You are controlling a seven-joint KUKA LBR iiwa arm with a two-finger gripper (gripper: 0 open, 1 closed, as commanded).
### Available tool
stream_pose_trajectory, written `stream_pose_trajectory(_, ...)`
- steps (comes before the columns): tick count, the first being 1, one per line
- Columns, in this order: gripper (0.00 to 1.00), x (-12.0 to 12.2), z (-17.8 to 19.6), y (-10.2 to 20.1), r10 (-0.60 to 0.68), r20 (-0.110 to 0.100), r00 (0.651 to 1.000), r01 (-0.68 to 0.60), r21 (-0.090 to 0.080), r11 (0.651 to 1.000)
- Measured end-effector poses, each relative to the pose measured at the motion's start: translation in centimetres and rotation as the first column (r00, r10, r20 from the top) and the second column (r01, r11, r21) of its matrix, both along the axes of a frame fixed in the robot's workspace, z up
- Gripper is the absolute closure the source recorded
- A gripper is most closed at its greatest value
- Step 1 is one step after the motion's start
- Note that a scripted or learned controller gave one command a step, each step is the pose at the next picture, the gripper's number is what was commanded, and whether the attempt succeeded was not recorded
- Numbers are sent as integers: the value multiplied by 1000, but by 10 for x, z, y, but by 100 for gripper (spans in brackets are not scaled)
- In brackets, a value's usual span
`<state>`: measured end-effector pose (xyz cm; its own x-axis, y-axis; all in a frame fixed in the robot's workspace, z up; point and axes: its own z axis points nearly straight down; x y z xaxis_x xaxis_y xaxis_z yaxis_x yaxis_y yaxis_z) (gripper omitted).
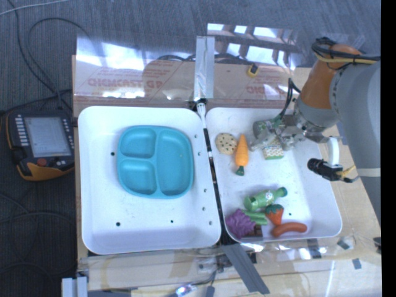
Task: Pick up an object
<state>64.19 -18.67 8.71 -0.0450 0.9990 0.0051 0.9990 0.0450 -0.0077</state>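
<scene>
Gripper [267,135] hovers low by the small pale square block [273,151]; finger spacing unclear. Best: centre over 1 object, well off the orange plastic carrot [241,152].

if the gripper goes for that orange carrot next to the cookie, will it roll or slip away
The orange toy carrot with a green tip looks rounded and tapered, so a nudge would likely roll it, curving toward its narrow end. It looks like smooth, stiff plastic, so the fingers may slide along the taper. It lies apart from the round speckled cookie on the flat white bin floor, so nothing would likely stop it.
</scene>
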Motion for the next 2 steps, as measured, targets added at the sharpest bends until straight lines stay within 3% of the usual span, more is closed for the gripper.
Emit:
stream_pose_trajectory(1,100,2,8,-2,3,7,1000,-3,-12,1000)
stream_pose_trajectory(2,100,-28,106,31,-255,2,967,255,-9,967)
